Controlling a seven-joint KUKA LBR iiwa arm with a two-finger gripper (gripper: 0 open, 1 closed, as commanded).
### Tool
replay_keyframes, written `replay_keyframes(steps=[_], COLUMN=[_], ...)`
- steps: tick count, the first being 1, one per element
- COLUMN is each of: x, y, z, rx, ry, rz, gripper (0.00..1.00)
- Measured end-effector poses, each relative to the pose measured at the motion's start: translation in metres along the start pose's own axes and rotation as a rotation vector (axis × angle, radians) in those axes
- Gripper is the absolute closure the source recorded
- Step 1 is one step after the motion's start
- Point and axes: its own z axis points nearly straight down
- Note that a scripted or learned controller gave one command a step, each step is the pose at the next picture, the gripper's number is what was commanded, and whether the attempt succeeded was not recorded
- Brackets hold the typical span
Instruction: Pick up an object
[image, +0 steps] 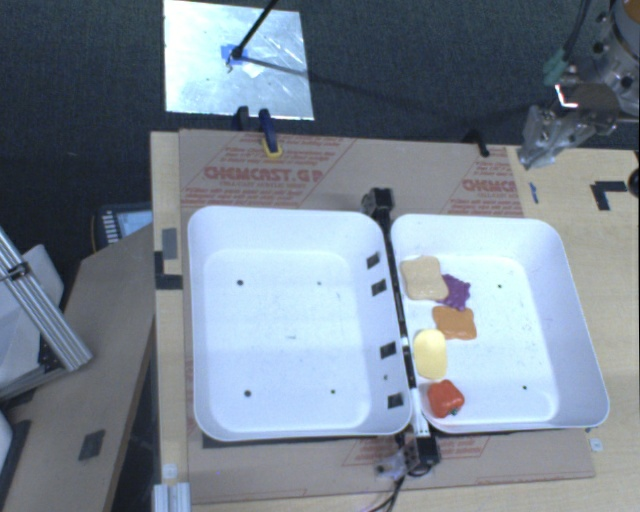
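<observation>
Dark carpet surrounds the bench (120, 330), where we see two shallow white bins side by side on a sheet of printed cardboard (300, 165). We find the left bin (210, 300) holding nothing we can make out beyond a few dark dots on its floor. Along the inner wall of the right bin (560, 300), close to the seam where the two bins meet, five small objects lie in a loose column. Farthest from us sits a tan, bread-like piece (422, 278), with a purple object (457, 290) just beside it on the right, their edges touching or nearly so. Below them lies an orange piece (455, 322), then a pale yellow object (430, 353), and nearest to us a red-orange object (445, 398), close to the bin's front corner.

We see the gripper (545, 135) at the upper right, beyond the far rim of the right bin and well apart from the objects, hanging above the bench's cardboard edge; whether its claw is spread or pressed together we cannot tell from this slant, and we see nothing between its tips. Past the bench, a shiny silver sheet (238, 60) lies on the carpet. Pale metal framing (40, 310) shows at the left edge.
</observation>
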Motion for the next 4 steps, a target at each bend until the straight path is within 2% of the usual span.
replay_keyframes(steps=[1,2,3,4], x=[0.089,0.113,0.210,0.257], y=[0.001,0.001,-0.037,-0.055], z=[-0.015,-0.052,0.016,-0.055], rx=[0.008,0.007,0.019,0.005], ry=[0.002,0.001,0.002,0.005], rz=[-0.006,0.000,-0.006,-0.003], gripper=[1.00,1.00,1.00,1.00])
